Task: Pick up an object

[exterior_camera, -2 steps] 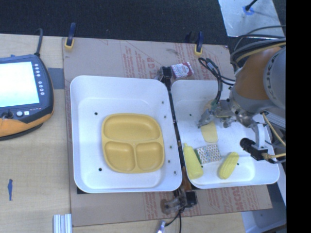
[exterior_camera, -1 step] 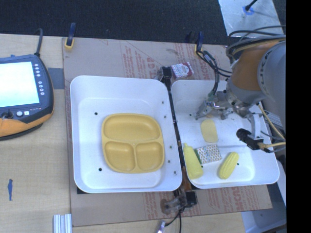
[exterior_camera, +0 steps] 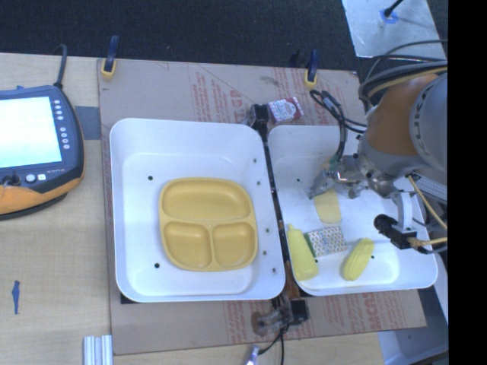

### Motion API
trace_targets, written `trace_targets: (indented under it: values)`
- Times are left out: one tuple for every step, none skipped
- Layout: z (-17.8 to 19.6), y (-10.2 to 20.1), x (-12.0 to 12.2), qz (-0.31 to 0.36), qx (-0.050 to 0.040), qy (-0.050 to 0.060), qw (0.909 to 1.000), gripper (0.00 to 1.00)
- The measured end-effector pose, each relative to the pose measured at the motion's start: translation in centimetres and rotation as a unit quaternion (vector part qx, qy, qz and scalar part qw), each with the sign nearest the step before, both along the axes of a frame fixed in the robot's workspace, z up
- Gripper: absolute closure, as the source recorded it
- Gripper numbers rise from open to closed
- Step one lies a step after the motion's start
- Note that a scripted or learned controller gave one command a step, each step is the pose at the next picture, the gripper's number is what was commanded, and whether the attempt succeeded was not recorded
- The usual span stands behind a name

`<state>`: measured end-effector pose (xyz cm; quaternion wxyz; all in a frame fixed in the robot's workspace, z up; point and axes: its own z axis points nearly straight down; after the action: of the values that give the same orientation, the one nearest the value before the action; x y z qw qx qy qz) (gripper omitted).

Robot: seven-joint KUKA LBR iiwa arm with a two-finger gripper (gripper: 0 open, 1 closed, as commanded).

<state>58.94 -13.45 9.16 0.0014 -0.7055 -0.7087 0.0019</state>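
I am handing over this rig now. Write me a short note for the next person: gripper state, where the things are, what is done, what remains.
Gripper: low in the right bin, just above the pale yellow block; whether it is open or shut cannot be judged, and nothing is seen held.
Right bin: pale yellow block, yellow banana-like piece at the left wall, grey grater-like piece, corn cob.
Left bin: yellow divided plate.
Done: no object lifted yet.
Left: grasp one object, probably the block, and lift it.
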Motion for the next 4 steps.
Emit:
trace_targets:
  values:
    - [1.0, -0.1, 0.0, 0.000, 0.0001, 0.001, 1.0000, 1.00]
    - [1.0, -0.1, 0.0, 0.000, 0.0001, 0.001, 1.0000, 0.00]
    - [0.0, 0.0, 0.3, 0.001, 0.0002, 0.000, 1.0000, 0.00]
    - [1.1, 0.0, 0.3, 0.002, 0.0002, 0.001, 1.0000, 1.00]
